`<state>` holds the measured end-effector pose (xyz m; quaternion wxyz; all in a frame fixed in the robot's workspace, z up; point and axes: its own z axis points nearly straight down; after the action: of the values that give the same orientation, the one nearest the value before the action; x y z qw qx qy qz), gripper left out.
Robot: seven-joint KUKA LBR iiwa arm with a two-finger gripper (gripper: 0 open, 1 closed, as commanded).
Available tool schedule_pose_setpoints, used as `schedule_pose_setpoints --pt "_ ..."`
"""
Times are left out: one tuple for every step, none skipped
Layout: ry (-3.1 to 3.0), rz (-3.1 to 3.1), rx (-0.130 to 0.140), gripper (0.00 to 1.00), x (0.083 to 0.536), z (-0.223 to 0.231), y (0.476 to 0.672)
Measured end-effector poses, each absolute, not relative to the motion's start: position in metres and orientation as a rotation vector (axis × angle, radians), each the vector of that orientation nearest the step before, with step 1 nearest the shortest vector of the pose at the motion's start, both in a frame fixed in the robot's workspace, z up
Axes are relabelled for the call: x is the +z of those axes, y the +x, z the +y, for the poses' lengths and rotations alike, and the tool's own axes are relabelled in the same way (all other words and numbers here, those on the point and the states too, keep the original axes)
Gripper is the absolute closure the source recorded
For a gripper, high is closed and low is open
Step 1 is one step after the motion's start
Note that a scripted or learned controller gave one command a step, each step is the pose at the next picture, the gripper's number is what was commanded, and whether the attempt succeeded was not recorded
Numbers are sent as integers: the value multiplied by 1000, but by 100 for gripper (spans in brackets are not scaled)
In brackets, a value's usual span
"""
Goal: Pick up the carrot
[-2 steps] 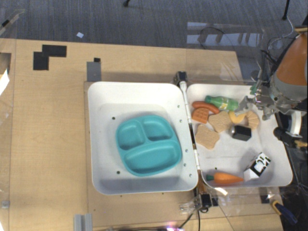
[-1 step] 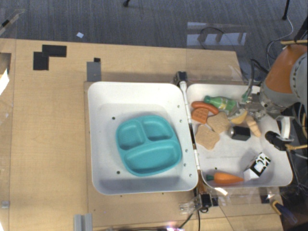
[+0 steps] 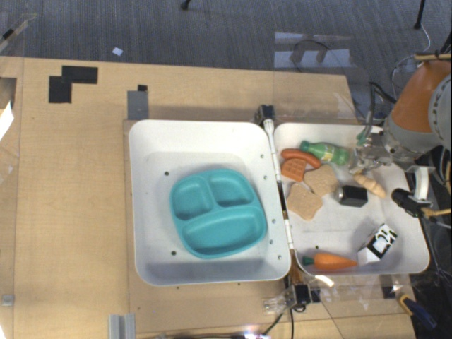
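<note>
The left bin (image 3: 145, 210) holds a teal divided plate (image 3: 217, 212). In the right bin (image 3: 417, 260), the carrot (image 3: 334, 262) lies along the near wall, long axis left-right, its pointed end seemingly toward the right, by a black-and-white carton (image 3: 378, 244) whose print I can't read. A green bottle (image 3: 326, 151), sausage (image 3: 300, 157) and bread slices (image 3: 312, 193) crowd the far end. The gripper (image 3: 367, 157) hangs there; whether its claw is spread or closed, I cannot tell.

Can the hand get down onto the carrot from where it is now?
Probably yes. The carrot lies uncovered along the right bin's near wall, apart from the hand; that wall may crowd a grasp.
</note>
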<state>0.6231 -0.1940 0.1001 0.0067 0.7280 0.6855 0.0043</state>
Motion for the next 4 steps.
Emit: schedule_pose_setpoints --pt "2278 2145 12 0 100 -194 623" --pt "1966 2440 4 0 87 -203 609" --pt "1958 2437 13 100 101 -201 613" --pt "1575 2698 20 100 92 -200 562"
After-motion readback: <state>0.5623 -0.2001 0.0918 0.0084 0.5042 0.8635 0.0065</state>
